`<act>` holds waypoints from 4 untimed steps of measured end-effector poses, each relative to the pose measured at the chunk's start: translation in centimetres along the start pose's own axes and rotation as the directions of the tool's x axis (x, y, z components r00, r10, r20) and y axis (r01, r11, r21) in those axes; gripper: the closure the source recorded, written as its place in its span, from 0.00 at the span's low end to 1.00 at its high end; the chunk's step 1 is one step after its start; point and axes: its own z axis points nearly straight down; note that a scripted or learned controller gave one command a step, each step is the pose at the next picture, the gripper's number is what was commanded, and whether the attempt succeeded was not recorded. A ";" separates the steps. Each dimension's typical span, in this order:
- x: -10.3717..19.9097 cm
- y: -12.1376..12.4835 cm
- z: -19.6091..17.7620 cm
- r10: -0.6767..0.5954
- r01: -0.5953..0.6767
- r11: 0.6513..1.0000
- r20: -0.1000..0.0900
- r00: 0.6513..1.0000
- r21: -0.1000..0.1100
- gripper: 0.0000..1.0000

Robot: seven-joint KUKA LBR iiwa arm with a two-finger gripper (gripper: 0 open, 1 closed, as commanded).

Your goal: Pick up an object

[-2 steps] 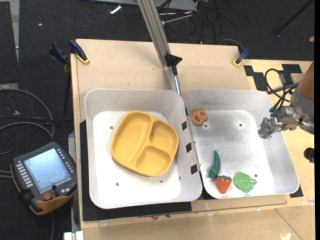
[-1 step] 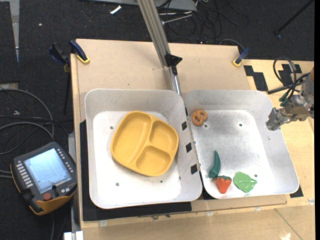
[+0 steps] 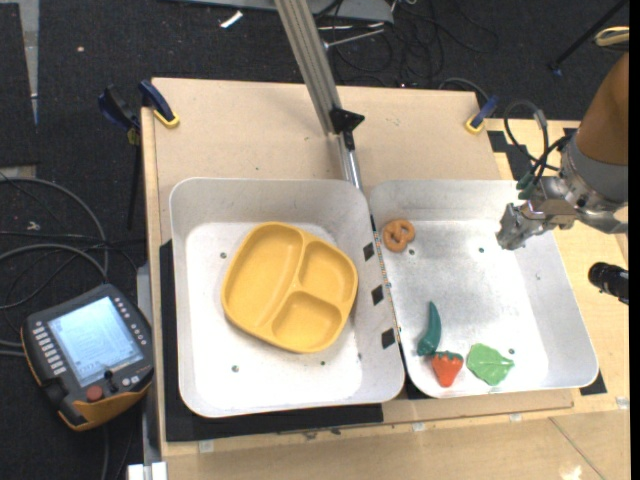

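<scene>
The right bin (image 3: 545,298) holds a brown pretzel (image 3: 398,234) near its far left corner. Along its front lie a teal pepper-shaped piece (image 3: 430,330), a red strawberry (image 3: 447,367) and a green leafy piece (image 3: 489,363), close together. My gripper (image 3: 513,230) hangs over the far right part of that bin, well away from all of them, with nothing seen between its fingers. The arm reaches in from the right edge.
The left bin (image 3: 195,268) holds a yellow divided plate (image 3: 290,286). A slanted metal pole (image 3: 318,68) rises at the back between the bins. A teach pendant (image 3: 88,353) lies off the bench at the left.
</scene>
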 end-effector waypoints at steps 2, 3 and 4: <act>11.0 2.3 1.1 0.000 0.000 1.000 -0.001 1.000 0.002 1.00; 15.5 3.7 2.1 0.001 -0.001 1.000 -0.001 1.000 0.002 1.00; 20.7 5.6 1.0 0.000 0.000 1.000 -0.002 1.000 -0.001 1.00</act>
